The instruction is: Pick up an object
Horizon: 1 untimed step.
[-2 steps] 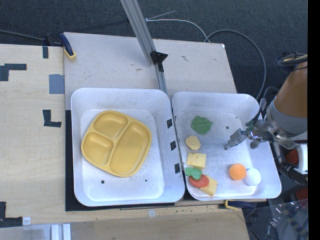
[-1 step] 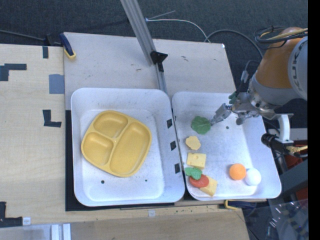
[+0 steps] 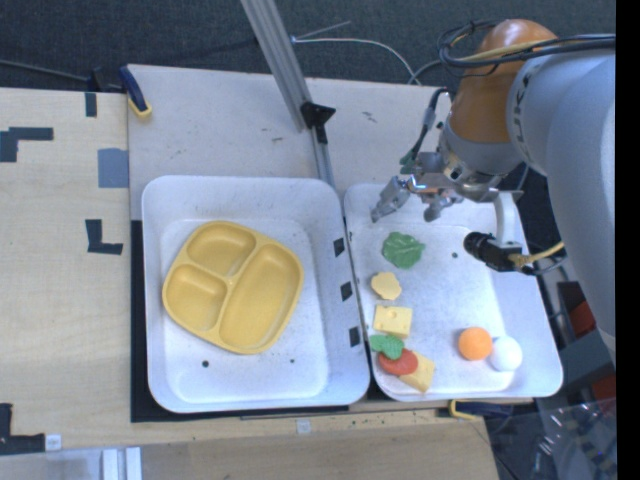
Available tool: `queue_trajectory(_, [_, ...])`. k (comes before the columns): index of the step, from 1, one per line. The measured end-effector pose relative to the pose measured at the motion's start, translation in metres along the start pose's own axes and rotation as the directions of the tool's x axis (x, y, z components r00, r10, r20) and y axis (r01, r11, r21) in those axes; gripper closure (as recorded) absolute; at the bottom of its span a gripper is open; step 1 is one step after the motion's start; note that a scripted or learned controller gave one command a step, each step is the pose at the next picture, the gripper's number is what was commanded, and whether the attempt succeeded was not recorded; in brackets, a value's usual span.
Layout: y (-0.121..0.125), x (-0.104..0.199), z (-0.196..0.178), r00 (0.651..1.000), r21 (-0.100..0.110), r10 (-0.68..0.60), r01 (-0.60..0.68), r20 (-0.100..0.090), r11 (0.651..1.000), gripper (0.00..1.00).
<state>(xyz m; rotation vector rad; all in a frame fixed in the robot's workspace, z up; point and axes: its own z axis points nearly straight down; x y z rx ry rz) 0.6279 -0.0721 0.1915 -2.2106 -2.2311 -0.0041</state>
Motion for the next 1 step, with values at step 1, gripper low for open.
queue_trajectory(1, [0.0005,-0.0015,-0.0094,1.000,0.002,0.007,-0.007,0.002,1.000,0.00])
